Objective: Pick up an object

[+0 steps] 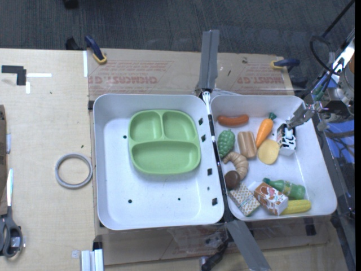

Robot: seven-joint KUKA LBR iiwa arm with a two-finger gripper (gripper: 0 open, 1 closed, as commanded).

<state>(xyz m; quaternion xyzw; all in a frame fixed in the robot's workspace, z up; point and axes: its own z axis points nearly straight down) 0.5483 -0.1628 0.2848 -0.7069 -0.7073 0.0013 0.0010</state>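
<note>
A green divided plate (pixel 164 141) is sitting in the left bin (pixel 107 168). Toy foods are lying in the right bin (pixel 316 174): a carrot (pixel 264 131) and a black-and-white cow figure (pixel 287 138). The pincer (pixel 297 117) is hovering above the cow, fingers narrowly parted, holding nothing.

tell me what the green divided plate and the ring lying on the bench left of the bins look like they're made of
The green divided plate looks like moulded plastic with a matte to satin finish: one even pale green, rounded corners, soft raised dividers, little glare. The ring is harder to call: pale grey and partly see-through, with the wood showing through its open middle, so probably a roll of clear tape or a plastic hoop.
</note>
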